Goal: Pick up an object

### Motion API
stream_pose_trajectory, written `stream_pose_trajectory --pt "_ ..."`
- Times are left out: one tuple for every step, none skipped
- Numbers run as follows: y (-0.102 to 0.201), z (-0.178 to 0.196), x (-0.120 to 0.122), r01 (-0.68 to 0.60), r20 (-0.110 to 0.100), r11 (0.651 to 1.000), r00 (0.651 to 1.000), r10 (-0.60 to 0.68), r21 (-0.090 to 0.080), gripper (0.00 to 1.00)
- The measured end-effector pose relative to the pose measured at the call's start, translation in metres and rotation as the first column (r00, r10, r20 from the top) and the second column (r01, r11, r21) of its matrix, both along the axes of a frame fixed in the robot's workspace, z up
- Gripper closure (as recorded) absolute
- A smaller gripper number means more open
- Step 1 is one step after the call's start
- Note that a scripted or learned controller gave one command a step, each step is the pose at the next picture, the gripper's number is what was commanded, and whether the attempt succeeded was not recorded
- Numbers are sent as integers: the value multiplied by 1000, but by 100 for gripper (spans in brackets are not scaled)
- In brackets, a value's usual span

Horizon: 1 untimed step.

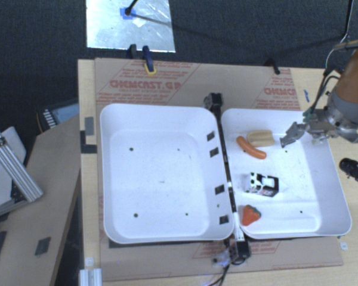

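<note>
4 objects are seen in the right bin (331,177): a tan block (261,137) touching a sausage (251,148), a black-and-white toy (263,185) nearer its middle, and a strawberry (250,214) by its front-left corner. The gripper (291,134) hovers just right of the block, nothing visibly held; its opening cannot be told.

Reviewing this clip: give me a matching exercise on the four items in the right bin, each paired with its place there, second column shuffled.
Column 1:
1. hot dog
2. tan block
3. black-and-white toy
4. strawberry

Column 2:
A. near the bin's front left corner
B. mid-bin, between the hot dog and the strawberry
C. farthest back, touching the hot dog
D. lying slantwise, just in front of the tan block

Pairs: 1-D, 2-C, 3-B, 4-A
</note>
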<state>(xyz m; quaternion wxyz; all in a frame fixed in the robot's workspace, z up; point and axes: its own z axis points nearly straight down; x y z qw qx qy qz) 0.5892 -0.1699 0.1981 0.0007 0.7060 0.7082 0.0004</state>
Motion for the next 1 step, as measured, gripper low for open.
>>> stream_pose_trajectory --pt "0 11 1 -3 4 1000 1000 3 0 100"
